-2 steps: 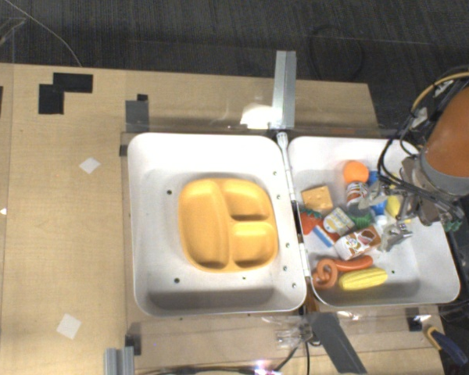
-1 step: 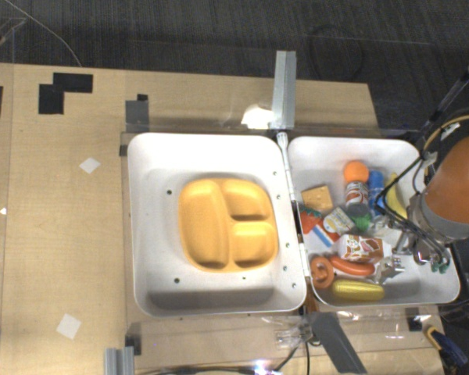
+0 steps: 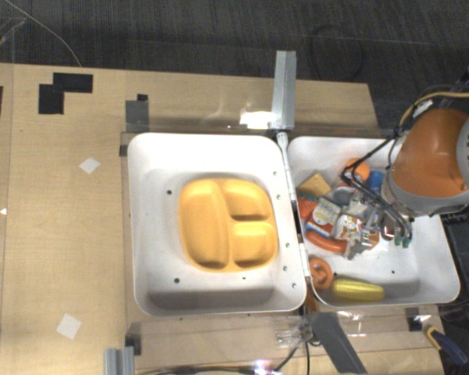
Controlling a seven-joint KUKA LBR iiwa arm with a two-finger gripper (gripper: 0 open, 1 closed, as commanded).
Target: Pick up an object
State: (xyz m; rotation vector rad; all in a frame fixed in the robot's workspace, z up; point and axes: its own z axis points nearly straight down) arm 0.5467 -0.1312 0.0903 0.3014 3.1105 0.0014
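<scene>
The gripper point(image 3: 365, 229) is down among the clutter in the right bin point(image 3: 434, 283), at the frame's right, beside a printed packet point(image 3: 326, 212) and an orange carrot-like toy point(image 3: 328, 243); nothing looks lifted yet, so the pick remains. I cannot tell its state. The left bin point(image 3: 148, 233) holds a yellow divided tray point(image 3: 225, 223) on a wooden bench point(image 3: 55, 233) edged by dark carpet point(image 3: 180, 14).
</scene>
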